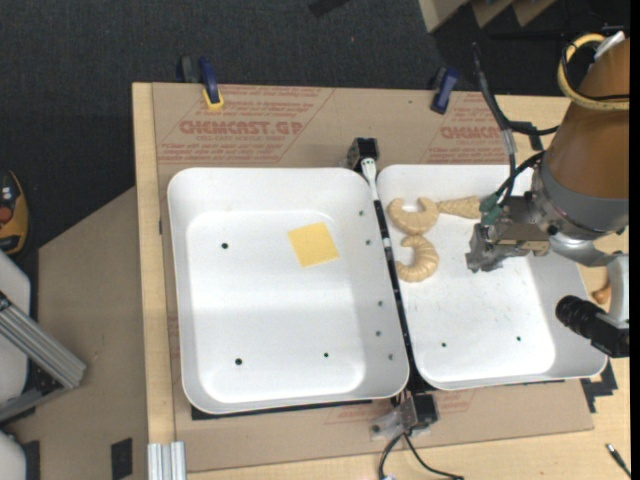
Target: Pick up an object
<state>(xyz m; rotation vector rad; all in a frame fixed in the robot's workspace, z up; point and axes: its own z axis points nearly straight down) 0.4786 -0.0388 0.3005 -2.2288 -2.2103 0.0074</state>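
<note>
The claw (487,253) hangs over the right bin (500,348), just beside the tan croissant-shaped pieces (418,238); its grip I cannot tell. A yellow square (313,244) lies in the left bin (250,368). The board (250,123) reads "CHEMCAST".

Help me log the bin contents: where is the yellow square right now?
The yellow square lies flat in the left bin, in its upper middle part, well apart from the tan curved pieces in the right bin.
</note>
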